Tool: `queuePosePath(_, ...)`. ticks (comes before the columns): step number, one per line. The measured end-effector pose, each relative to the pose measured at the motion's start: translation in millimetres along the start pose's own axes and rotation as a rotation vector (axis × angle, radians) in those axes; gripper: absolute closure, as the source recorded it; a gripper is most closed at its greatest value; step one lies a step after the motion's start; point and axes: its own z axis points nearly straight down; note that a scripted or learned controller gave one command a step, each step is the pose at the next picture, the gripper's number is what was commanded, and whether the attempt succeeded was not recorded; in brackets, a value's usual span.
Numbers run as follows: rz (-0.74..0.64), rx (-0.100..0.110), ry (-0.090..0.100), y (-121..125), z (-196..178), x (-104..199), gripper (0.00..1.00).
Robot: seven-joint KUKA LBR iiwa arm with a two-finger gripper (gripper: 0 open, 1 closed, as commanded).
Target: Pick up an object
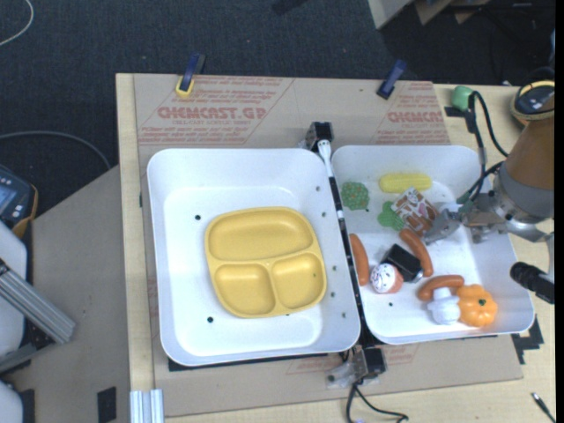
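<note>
The right bin (493,263) holds several small toys: a yellow corn cob (405,182), a green round piece (355,195), a brown and white patterned packet (411,205), orange sausages (416,249), a black block (404,260), a white ball (385,278) and an orange pumpkin (477,307). My gripper (443,224) reaches in from the right and hangs low over the bin's middle, just right of the patterned packet and above a sausage. Its tip is blurred against the toys, and nothing is visibly lifted.
The left bin (176,236) holds a yellow divided plate (263,261). A black clip (319,134) sits where the two bins meet at the back. Another sausage (360,258) lies along the right bin's left wall. A curved sausage (439,285) rests above a white figure (443,309).
</note>
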Motion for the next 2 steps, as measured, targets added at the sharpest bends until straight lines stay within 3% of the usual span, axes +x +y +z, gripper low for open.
queuePosePath(1,0.002,-0.016,-0.006,3.9,36.6,-1.3,0.0)
queuePosePath(2,0.002,-0.02,-0.01,4.5,24.3,-2.5,1.0)
